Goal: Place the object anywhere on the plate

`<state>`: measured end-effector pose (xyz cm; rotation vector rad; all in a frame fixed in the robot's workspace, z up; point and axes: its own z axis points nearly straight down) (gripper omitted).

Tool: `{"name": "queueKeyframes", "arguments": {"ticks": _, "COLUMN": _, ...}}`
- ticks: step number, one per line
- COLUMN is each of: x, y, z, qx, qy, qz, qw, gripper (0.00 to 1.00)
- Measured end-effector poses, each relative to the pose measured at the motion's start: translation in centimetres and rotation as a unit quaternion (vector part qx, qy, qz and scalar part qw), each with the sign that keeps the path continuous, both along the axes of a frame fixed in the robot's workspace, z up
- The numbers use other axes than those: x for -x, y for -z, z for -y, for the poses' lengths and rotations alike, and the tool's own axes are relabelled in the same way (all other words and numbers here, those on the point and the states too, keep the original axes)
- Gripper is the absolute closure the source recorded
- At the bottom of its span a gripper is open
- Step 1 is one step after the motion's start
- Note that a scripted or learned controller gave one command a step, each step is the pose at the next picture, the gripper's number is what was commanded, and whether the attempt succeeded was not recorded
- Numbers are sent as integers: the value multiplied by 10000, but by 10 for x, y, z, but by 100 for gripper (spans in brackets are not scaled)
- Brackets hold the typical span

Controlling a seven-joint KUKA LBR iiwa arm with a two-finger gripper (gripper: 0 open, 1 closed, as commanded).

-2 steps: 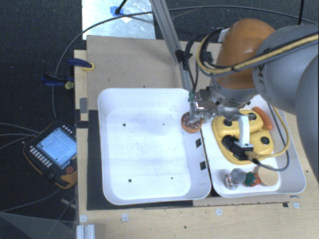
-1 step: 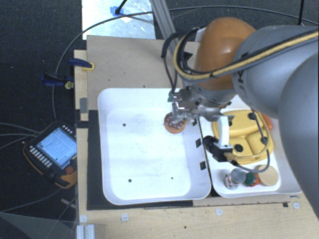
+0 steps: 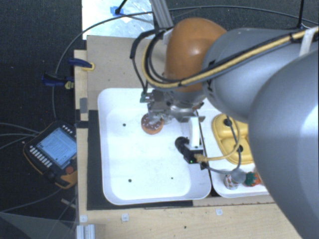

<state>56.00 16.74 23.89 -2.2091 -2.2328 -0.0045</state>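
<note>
Grey arm (image 3: 269, 78) overhead, gripper (image 3: 155, 117) state unclear above brown round object (image 3: 152, 125) in left bin (image 3: 119, 183), yellow item (image 3: 230, 136) in right bin (image 3: 239, 193)

Two white bins: one (image 3: 114, 178) at centre frame, one (image 3: 234, 192) at lower right. One grey arm (image 3: 264, 78) with one orange band (image 3: 192, 44), entering from the right. One small round brown object (image 3: 152, 125) in the centre bin. One yellow item (image 3: 230, 136) in the right bin. One handheld pendant (image 3: 52, 151) at left. One blue clamp (image 3: 60, 79) at upper left.

White bin (image 3: 149, 183), small black specks; a round brown object (image 3: 152, 125), perhaps speckled; yellow item (image 3: 230, 136) beside.
</note>
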Motion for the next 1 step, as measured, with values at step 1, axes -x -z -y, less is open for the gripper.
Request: {"name": "queueKeyframes", "arguments": {"ticks": 1, "x": 0, "y": 0, "z": 4, "qx": 7, "qy": 32, "qz": -4, "qw": 10000, "gripper": 0}}
